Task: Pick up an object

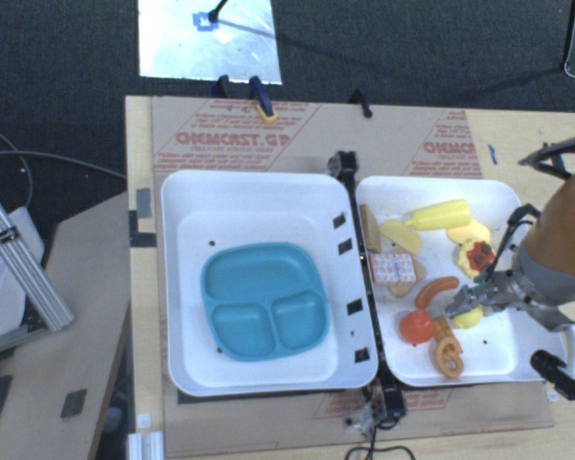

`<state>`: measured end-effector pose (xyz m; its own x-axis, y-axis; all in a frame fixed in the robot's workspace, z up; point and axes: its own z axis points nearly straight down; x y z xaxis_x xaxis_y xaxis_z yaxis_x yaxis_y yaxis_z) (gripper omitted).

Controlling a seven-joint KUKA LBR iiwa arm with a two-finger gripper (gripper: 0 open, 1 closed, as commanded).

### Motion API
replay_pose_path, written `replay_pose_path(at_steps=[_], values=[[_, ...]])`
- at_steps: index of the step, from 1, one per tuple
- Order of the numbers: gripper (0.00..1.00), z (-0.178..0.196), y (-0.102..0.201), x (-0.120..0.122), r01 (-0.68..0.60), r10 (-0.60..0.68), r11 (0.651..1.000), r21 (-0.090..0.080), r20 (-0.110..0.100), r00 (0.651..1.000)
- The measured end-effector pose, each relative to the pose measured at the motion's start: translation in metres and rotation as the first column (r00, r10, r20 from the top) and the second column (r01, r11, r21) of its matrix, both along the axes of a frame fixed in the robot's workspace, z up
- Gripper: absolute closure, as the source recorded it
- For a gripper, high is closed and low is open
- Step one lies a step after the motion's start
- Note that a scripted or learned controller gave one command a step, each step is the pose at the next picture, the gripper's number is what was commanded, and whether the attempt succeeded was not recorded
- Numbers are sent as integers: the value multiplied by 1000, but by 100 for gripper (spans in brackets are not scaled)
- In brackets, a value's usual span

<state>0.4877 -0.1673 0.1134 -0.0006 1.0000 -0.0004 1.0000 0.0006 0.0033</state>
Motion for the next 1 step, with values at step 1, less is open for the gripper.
replay_pose_path(at_steps=[1], values=[[100, 32, 49, 56, -6, 6, 1000, 0, 1, 1000]])
